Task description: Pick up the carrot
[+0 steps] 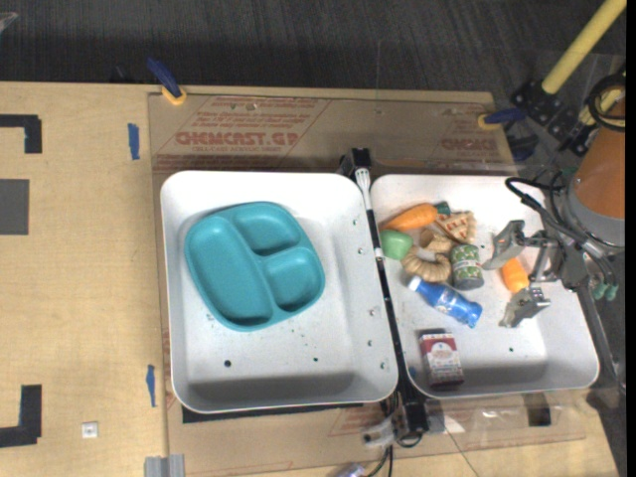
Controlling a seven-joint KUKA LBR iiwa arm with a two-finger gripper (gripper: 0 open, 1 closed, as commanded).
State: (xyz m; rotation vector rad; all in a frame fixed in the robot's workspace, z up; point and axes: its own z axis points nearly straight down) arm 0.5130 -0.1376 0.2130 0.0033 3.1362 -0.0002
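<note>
A small red box (440, 356) sits nearest; the carrot (411, 217) lies at the right bin's (571, 361) far-left corner, likely light, rigid, slippery, best pinched mid-body. The gripper (521, 272) spreads wide around an orange piece (514, 273)

The arm (601, 182) is cut off by the right edge, only its orange band and wrist showing. The gripper (524, 271) covers part of a small orange piece (513, 274) (too little shows to name it). The red packet (441, 354) bears print too small to read.
</note>
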